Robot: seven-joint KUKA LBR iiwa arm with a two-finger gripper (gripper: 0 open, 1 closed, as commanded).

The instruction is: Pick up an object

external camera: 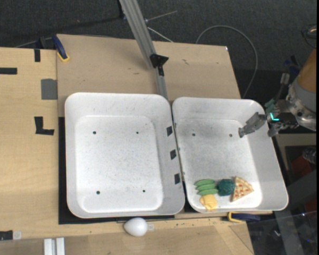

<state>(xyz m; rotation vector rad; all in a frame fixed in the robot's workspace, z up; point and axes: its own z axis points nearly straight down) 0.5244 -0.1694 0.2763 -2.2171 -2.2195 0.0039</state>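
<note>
Several toy foods lie bunched in the near corner of the right bin (223, 116): a green pea pod (205, 185), a dark green broccoli (226, 186), a yellow piece (208, 201) and a pizza slice (241, 188). My gripper (262, 127) hovers over the right bin's far right rim, well away from the food. Its two fingers stand apart, open, with nothing between them.
The left bin (117, 153) sits beside the right one, with a shared raised edge between them. A white egg (135, 227) rests on the bench in front of the left bin. A grey metal pole (141, 28) slants in from the back.
</note>
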